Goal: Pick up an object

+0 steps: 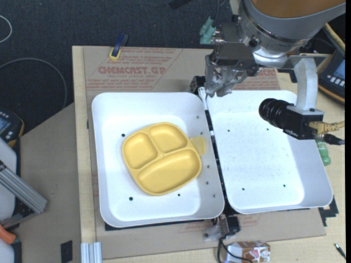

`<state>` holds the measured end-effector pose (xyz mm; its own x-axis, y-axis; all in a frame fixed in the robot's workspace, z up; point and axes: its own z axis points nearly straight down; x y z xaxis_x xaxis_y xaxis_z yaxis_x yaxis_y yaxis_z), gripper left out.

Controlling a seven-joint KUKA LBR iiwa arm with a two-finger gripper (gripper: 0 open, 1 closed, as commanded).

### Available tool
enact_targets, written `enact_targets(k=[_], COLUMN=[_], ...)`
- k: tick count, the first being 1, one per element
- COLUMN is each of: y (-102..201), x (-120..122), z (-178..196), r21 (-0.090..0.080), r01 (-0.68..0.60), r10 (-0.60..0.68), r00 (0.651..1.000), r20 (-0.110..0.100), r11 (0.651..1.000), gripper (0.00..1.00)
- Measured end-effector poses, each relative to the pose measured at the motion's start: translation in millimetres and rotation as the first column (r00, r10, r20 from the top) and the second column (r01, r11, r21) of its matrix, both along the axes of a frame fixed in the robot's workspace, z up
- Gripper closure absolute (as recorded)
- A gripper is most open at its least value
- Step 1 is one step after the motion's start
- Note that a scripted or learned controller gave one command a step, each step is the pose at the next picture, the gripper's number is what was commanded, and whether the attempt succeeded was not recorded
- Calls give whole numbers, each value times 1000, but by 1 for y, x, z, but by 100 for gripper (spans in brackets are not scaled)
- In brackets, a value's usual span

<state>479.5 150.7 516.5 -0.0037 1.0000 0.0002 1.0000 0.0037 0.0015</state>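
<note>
The gripper (219, 85) hangs over the back rim of the shallow white right-hand bin (307, 179); spread or pressed together, can't tell. Yellow three-compartment plastic plate (160, 158) lies well down-left of it, inside the shallow white left-hand bin (107, 147).

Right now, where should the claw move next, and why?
Probably leftward and toward the camera, over the yellow divided plate in the left bin. The claw hangs above the far end of the seam between the bins, well off the plate.
</note>
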Motion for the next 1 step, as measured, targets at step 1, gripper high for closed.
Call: enact_targets(k=[1], y=[-40], x=[-1], z=[-88], r21=[-3], r01=[9], r10=[-9], r00=[1000], r20=[-12], r11=[1000], gripper=[100])
